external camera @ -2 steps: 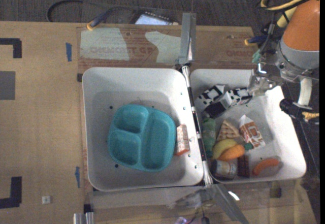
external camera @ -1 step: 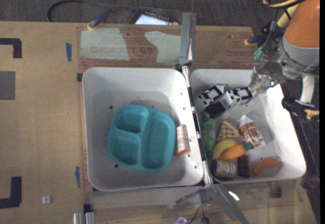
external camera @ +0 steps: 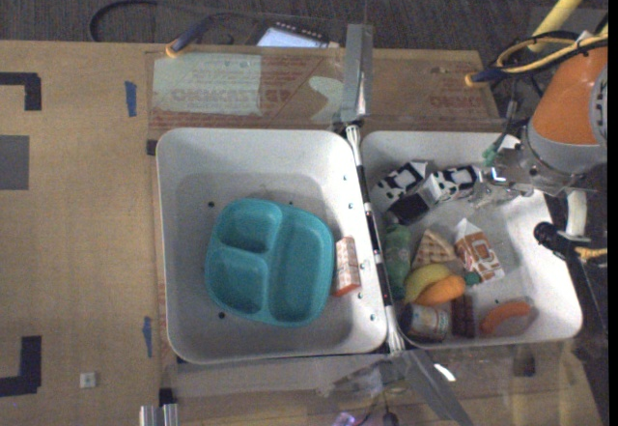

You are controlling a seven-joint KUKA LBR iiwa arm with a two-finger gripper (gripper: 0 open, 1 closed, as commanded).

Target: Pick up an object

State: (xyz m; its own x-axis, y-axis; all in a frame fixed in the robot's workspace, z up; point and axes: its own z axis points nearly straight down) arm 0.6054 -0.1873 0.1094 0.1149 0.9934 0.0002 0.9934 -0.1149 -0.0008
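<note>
Reaching over the right bin, nothing lifted yet.

From the camera view, we see our hand [external camera: 494,173] at the far right corner of the right bin [external camera: 560,303], near the black-and-white cow toy [external camera: 425,184]; whether it is released or clenched we cannot tell. The pickable things lie clustered along that bin's left and near sides: a green bottle [external camera: 397,250], a yellow banana [external camera: 425,277], an orange piece [external camera: 444,292], a small carton [external camera: 479,256] and a carrot-like piece [external camera: 506,316]. The left bin [external camera: 193,163] carries a teal tray [external camera: 268,262]. We judge this the approach step; next we must settle on one thing, descend squarely over it and close.
</note>
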